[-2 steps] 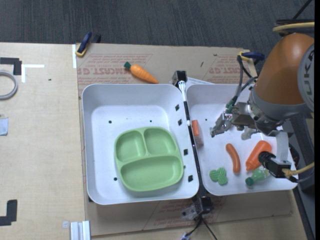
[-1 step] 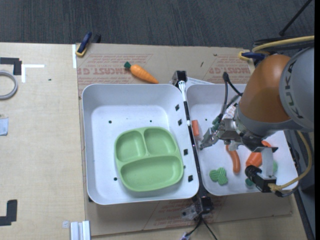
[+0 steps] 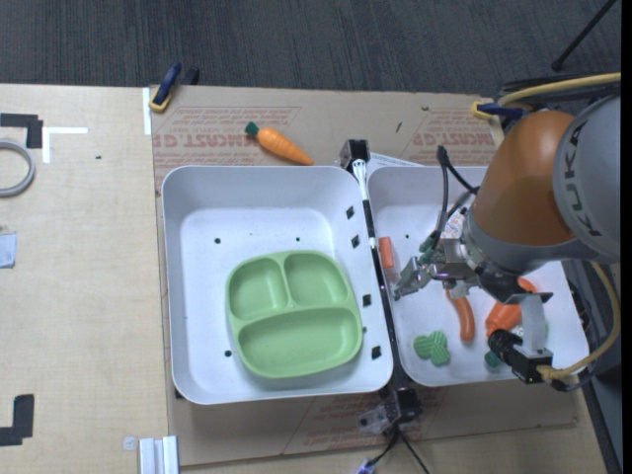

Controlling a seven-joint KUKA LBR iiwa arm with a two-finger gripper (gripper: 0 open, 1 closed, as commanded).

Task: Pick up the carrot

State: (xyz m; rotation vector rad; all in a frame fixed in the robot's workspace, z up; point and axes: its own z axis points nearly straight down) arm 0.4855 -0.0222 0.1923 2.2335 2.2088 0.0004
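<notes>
Your tool (image 3: 423, 273) sits low over the right bin (image 3: 415, 191), near that bin's left wall, with the arm's orange band (image 3: 528, 181) and grey wrist bulking above it. You cannot tell from this angle how far apart its parts stand, and nothing can be seen in its hold.

You will find the carrot (image 3: 279, 143) well away from it: it lies outside both bins, on the cardboard sheet (image 3: 217, 131) beyond the far rim of the left bin (image 3: 188, 294), its green top pointing left and its orange tip pointing right and toward that rim. It touches neither bin.

Inside the left bin, a green three-part plate (image 3: 294, 314) rests flat toward the near side.

In the right bin, look just beside the tool: a small orange-red piece (image 3: 386, 253) lies against the left wall, an orange sausage-like piece (image 3: 463, 317) lies just below the tool, and another orange item (image 3: 504, 314) sits to its right, partly hidden by the arm. A green ridged item (image 3: 432, 347) lies near the front of that bin.

On the table (image 3: 79, 265) to your far left are black tape marks and a pale ring (image 3: 15, 171).
</notes>
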